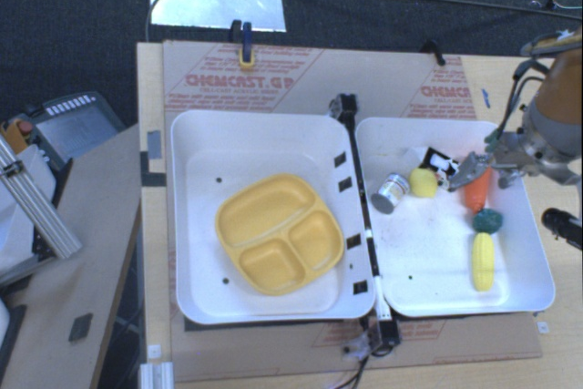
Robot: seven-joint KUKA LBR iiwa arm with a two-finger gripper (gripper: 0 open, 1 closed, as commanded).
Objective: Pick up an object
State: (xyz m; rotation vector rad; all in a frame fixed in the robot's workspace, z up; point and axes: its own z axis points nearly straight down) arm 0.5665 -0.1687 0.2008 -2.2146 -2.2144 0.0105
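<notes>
Carrot [477, 191] lay in the right bin [528, 291], long axis running toward and away from you, leaf end nearest. Your gripper [475, 170] sat right over its upper end (finger spread I couldn't tell), the lemon [423, 183] just left.

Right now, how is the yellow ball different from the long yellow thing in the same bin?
The yellow ball is round; the long yellow thing, maybe a toy corn cob, is stretched out. The ball is smaller. The ball sits beside the silver can, near the bin's middle; the long one lies alone toward the front edge. Both are yellow and lie in the right bin.
</notes>
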